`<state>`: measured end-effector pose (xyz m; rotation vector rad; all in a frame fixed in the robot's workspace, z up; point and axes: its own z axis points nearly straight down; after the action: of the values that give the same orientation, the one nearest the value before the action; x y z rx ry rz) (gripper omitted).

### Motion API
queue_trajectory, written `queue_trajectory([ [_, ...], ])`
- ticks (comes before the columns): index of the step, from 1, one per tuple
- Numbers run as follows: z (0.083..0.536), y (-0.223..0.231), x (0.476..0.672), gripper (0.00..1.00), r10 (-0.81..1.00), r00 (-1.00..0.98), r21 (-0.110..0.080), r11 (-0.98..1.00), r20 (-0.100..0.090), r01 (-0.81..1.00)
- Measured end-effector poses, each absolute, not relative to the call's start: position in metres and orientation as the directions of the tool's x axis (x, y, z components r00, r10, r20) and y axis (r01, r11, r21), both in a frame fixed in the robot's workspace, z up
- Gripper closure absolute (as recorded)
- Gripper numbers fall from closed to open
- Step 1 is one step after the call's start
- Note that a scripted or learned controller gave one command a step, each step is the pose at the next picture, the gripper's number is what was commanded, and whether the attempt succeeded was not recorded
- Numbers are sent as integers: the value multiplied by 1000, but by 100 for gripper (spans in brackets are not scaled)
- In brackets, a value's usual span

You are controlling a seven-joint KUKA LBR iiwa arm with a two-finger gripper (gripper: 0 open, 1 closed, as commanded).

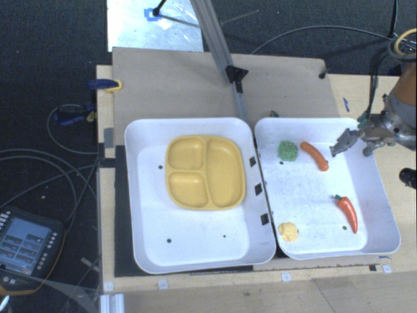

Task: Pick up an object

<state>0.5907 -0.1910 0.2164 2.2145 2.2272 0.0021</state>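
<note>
Gripper (354, 143) hangs over the right bin (381, 194), fingers spread and empty, just right of the orange sausage (314, 156); yellow divided plate (204, 172) fills the left bin (146, 194), cables on dark carpet

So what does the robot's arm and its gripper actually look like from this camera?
The arm comes in at the right edge: a grey metal wrist with an orange band above it. The gripper is grey too, with two slim fingers pointing out over the right bin. A dark cable runs down beside the wrist. No markings can be made out.
</note>
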Motion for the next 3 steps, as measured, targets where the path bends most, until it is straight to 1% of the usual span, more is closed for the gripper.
queue_trajectory([
  [1, 216, -191, 591, 0, 1000, -6, 1, 6, 0, 1000],
  [2, 160, -192, 600, 0, 1000, -7, -3, 7, 0, 1000],
  [3, 119, -190, 601, 0, 1000, -5, -2, 5, 0, 1000],
])
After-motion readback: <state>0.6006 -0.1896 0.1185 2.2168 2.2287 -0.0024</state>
